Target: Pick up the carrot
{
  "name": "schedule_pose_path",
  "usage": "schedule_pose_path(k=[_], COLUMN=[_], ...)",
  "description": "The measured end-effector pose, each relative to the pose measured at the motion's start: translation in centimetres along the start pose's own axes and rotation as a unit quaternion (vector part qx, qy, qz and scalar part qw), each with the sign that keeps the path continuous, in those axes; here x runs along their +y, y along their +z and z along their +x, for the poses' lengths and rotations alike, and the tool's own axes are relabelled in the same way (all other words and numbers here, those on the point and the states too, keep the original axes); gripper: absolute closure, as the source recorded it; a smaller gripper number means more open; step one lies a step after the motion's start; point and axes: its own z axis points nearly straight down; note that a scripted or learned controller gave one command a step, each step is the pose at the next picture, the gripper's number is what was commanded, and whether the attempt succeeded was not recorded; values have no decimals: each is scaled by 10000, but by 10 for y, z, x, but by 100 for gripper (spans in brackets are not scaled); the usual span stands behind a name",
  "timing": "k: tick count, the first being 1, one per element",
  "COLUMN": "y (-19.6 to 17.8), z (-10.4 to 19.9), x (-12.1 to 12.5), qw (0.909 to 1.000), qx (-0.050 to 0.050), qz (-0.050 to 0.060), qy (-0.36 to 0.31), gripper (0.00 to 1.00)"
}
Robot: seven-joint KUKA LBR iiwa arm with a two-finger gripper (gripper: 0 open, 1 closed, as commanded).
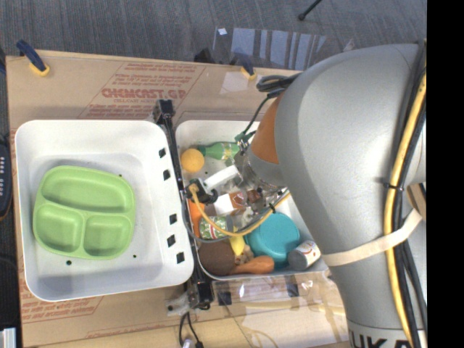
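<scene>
The carrot (254, 265) is lying at the near edge of the right bin (190, 133), just below the teal bowl (275, 239). The gripper (243, 198) is down among the clutter just up-left of that bowl; honestly can't tell its state.

Two white bins (43, 140) sit side by side on the table. One green divided plate (85, 212), with three compartments, lies in the left bin. In the right bin: one carrot (255, 265), one yellow ball (192, 159), one teal bowl (275, 238), one brown lump (216, 258) and one small can (304, 255).
</scene>
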Motion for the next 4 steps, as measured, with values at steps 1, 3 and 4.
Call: schedule_pose_path(k=[1, 3, 4], y=[-9, -218, -154], z=[0, -26, -17], x=[-2, 47, 91], qw=[10000, 10000, 9960], qx=[-40, 64, -7], qz=[49, -41, 16], qy=[-35, 55, -891], gripper=[100, 0, 0])
